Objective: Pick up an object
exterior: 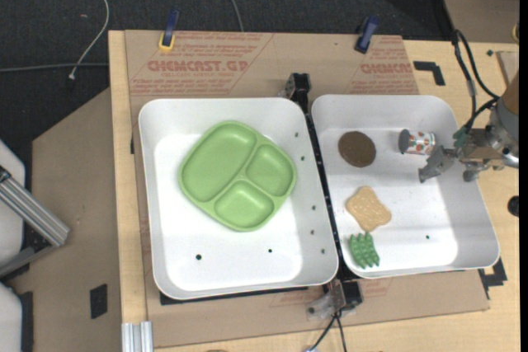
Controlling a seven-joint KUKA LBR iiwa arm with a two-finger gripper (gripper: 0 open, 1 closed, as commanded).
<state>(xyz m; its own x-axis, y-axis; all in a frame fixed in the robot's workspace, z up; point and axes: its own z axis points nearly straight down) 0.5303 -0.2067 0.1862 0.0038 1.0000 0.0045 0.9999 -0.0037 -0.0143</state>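
The right bin (462,243) holds several small things: a brown round disc (357,148), a small can lying on its side (417,142), a tan toast-shaped piece (368,208) and a green bristly toy (363,250). My gripper (452,171) hangs over the bin's right part, just right of and below the can. It is open with nothing between its fingers; one dark finger (431,169) points down-left toward the bin floor. The arm comes in from the right edge.
The left bin (165,243) holds a green divided plate (238,175). A black clamp (298,85) sits between the bins at the back. Blue clips (169,30) pin the cardboard base. Cables run along the right side.
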